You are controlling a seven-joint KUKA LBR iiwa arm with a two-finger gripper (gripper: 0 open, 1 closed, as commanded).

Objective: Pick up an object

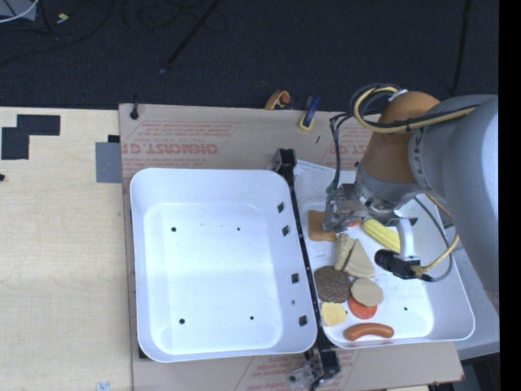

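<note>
Over the right bin (456, 320), the gripper (334, 218) hangs low beside a brown toast slice (319, 226); whether its hand is spread, I cannot tell. Judging by this, the reach is underway; next comes closing and lifting

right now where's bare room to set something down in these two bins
The left white bin has its whole floor bare, from the black divider clips to its left wall. In the right white bin, one bare patch lies by the lower right corner, past the orange sausage. Its left half is crowded: brown round patty, yellow corn cob, and the tool above them.
</note>
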